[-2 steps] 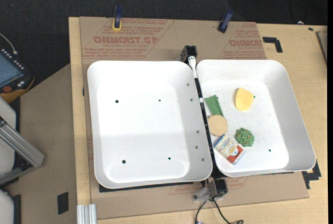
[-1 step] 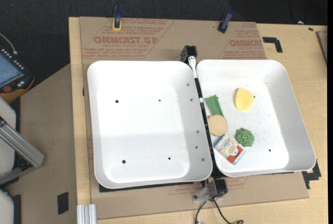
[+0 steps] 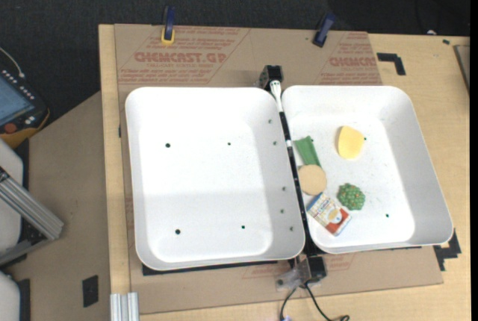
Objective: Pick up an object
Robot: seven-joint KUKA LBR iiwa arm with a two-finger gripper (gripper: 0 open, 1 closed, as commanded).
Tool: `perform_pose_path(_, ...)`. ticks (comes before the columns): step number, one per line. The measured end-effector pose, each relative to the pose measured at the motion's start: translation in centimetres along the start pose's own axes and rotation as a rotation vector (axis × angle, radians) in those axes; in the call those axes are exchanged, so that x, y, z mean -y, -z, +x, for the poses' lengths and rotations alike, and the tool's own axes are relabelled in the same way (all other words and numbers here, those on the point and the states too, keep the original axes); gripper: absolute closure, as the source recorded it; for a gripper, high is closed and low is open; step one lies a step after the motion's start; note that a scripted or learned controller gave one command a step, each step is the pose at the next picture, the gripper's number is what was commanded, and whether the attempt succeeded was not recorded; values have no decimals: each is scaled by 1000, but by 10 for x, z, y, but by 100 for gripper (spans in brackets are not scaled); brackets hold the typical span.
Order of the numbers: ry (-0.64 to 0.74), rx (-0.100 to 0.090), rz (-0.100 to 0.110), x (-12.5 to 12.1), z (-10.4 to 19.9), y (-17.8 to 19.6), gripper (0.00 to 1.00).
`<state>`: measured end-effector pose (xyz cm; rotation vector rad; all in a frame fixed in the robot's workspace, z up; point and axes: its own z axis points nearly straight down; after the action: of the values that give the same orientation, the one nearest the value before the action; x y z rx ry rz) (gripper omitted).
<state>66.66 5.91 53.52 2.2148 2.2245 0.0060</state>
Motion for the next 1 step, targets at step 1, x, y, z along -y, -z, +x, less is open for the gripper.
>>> perform_pose_path(1,0,1,7,0,52,-14,100)
